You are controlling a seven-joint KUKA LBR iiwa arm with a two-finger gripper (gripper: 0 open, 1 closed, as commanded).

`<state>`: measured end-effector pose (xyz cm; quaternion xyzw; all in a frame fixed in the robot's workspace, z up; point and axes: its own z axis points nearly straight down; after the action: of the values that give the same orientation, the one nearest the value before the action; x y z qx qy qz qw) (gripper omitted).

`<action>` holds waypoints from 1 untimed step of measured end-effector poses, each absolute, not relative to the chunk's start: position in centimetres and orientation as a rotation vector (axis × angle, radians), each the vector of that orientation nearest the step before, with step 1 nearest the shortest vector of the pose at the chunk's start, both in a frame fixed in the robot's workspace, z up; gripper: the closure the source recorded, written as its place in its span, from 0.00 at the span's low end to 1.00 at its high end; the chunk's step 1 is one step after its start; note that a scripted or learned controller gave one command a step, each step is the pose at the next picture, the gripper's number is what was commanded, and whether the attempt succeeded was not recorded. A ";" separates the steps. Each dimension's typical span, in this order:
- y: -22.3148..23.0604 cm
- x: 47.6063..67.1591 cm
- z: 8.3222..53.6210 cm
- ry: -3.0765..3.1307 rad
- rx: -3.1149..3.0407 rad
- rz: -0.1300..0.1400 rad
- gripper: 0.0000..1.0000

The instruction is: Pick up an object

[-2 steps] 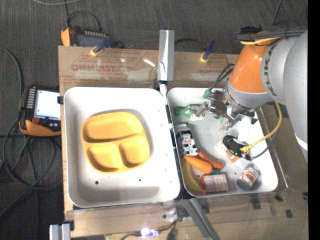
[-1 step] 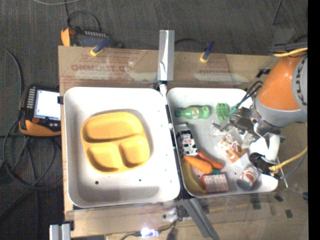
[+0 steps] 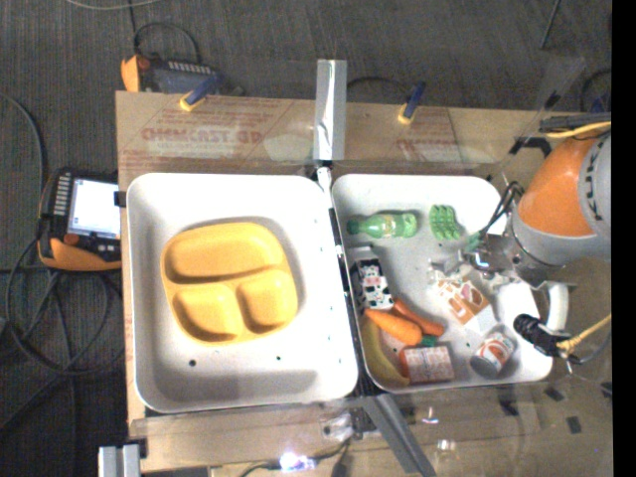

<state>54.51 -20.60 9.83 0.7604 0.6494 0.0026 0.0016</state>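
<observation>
claw [image 3: 475, 256] low over right bin [image 3: 417, 185], near its right wall; whether it is apart or together i cannot tell | objects: green bottle [image 3: 383, 226], carrot [image 3: 396, 323], can [image 3: 491, 353] lie loose in that bin | step: reaching; nothing lifted | next: settle on one item, close, raise

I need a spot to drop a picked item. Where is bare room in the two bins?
Left bin: bare floor along its front, below the yellow tray. Right bin: a small patch between the green bottle and the carrot. Its front half is crowded, and the arm covers its right edge.
</observation>
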 end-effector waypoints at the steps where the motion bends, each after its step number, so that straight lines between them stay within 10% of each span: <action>1: -20.5 54.7 10.9 2.038 2.384 0.013 1.00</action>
<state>54.67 -20.51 10.92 0.7601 0.6498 0.0042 0.0024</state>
